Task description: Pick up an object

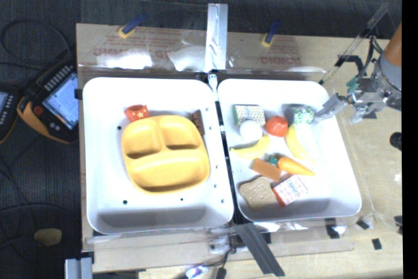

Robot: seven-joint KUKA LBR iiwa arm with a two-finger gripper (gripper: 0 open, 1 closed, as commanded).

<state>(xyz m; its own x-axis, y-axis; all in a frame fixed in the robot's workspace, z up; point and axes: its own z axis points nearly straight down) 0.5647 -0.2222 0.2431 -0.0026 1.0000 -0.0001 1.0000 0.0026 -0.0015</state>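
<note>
1. Nearest the camera, in the right white bin (339, 196), a slice of brown toast (257, 192) lies beside a small red-and-white carton (290, 190).
2. Just behind them, an orange carrot (292, 164) and an orange-brown sausage-shaped piece (265, 169) sit side by side.
3. Mid-bin now: a curved yellow banana (255, 147), a red tomato (277, 125), a white ball (249, 131), a green-speckled box (249, 114).
4. Over in the left white bin (104, 206), a yellow compartment plate (166, 152), a red star-marked piece (137, 112) at its far corner.
5. At the right bin's far right rim, the grey gripper (326, 111) slants in near a green-and-white object (302, 115); whether its claw is wide or narrow, I cannot tell.
</note>
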